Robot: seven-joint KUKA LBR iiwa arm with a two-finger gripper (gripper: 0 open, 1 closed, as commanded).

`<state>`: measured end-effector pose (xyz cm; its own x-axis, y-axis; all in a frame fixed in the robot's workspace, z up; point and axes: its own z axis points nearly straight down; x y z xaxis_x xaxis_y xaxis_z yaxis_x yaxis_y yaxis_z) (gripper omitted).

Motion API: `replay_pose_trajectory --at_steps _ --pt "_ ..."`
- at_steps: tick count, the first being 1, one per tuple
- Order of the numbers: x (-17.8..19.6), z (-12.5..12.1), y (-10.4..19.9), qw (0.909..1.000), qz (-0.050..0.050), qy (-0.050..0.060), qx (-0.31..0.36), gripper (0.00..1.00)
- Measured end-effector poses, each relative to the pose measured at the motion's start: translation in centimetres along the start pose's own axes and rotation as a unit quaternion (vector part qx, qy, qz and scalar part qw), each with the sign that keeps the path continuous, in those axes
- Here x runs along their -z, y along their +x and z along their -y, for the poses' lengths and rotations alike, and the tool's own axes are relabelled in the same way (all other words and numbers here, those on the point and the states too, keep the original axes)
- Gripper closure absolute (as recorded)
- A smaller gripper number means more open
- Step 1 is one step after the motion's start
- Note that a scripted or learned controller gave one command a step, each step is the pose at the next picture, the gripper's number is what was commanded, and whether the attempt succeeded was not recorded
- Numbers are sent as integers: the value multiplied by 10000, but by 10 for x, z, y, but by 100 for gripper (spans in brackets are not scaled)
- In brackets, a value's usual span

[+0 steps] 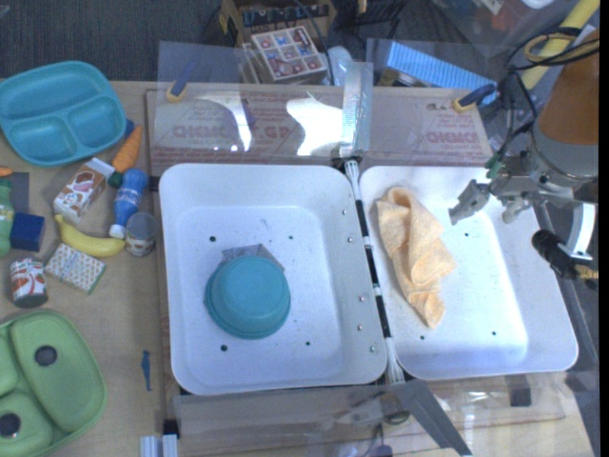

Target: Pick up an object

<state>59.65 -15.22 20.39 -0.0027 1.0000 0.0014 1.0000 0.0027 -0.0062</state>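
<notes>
Cluttered tabletop (114, 369), two white bins. The pincer (487, 201) hovers spread open and empty over the right bin (504, 331), beside the orange cloth (414, 250). Risk: soft folds could slip free if it pinches too shallow.

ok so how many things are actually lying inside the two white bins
2. A teal bowl sits upside down in the left bin, and a crumpled yellow cloth lies in the right bin near the divider. Something small could be hidden under either.
</notes>
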Motion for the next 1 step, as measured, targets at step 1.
replay_pose_trajectory --at_steps 1 --pt "-107 16 26 9971 22 -83 760 0"
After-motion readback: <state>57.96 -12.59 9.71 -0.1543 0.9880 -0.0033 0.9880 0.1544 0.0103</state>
